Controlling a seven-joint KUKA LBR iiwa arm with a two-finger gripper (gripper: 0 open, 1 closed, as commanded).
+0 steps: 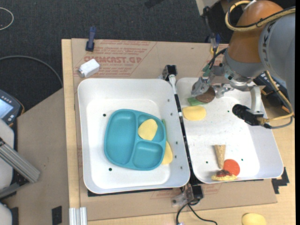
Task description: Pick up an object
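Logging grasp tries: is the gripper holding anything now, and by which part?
Cannot tell. The gripper sits low over a brown object beside a green piece in the right bin; no hold shows.

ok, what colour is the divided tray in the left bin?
Teal blue. The divided tray shows clearly in the camera view, inside the left bin.

Smooth glossy white plastic bins [89,125], matt teal plastic tray [122,144], rough brown cardboard bench [140,55].
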